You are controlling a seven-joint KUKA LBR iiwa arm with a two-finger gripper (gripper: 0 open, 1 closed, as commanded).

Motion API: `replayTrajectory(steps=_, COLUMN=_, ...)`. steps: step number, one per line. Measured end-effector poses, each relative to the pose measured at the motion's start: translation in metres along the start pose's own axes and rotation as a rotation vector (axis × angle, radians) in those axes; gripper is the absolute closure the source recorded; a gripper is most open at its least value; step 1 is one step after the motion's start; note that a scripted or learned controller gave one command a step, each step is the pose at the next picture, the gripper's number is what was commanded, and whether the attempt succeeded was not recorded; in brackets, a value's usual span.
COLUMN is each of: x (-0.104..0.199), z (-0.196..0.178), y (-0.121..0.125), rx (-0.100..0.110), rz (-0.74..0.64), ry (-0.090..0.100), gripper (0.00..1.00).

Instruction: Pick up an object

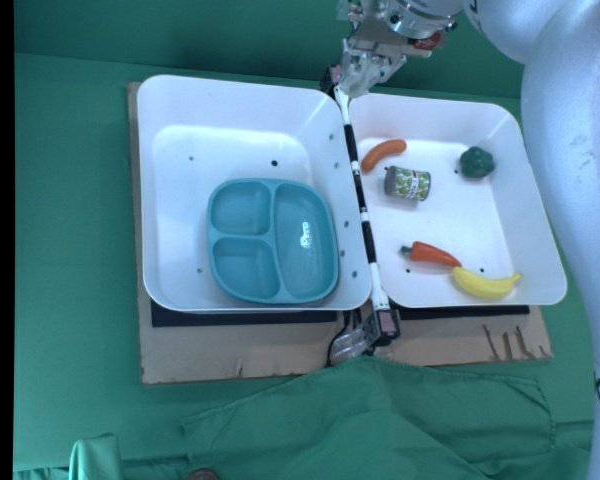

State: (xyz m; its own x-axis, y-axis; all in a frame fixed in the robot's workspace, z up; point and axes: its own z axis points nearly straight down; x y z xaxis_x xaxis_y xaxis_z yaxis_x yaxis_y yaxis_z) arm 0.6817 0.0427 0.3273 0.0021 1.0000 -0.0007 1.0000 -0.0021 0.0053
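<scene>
Little can be read here. On the grey arm [570,118], at its lowest visible stretch well below and to the right of the right bin [540,268], stand part of large dark letters, apparently the start of the maker's name, cut by the picture's edge; only a "K"-like stroke and perhaps a "U" can be made out. Inside the right bin, near its middle, the small can [407,183] lying on its side wears a green and white printed label, but the print is too small and blurred to read any word.
</scene>
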Motion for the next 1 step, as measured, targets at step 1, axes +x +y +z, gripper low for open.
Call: replayTrajectory(steps=1, x=0.0317, z=-0.0296, y=-0.0031, rx=-0.001, rz=0.000, ry=0.001, gripper=1.00)
